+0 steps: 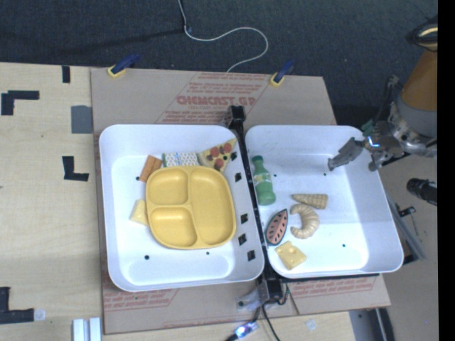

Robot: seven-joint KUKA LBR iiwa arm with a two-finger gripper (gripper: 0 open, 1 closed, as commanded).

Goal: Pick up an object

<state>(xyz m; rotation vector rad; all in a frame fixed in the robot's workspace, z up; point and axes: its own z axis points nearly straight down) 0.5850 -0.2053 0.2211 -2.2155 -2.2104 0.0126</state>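
Nearest my camera is the front of the bench, where the cheese wedge (291, 255) sits by the front wall of the right bin (380, 258). From there I go to the gripper (357, 155), which hangs over the back right part of that bin; its two fingers (340, 155) stand spread apart with nothing between them. Closest to the jaws is bare white floor. Further out, toward the front and the bin's left side, lie the cone (311, 200), then the croissant (306, 221), the watermelon slice (276, 226) and the green bottle (262, 180) along the divider. The relation that matters, as I judge it, is that every pickable thing lies forward and left of the jaws, the cone nearest, with its long axis running roughly across the bin. I would bring the arm that way and turn the fingers to close across the cone's short side. Beyond, the left bin (114, 190) holds the yellow divided plate (190, 207) with small items tucked behind it.
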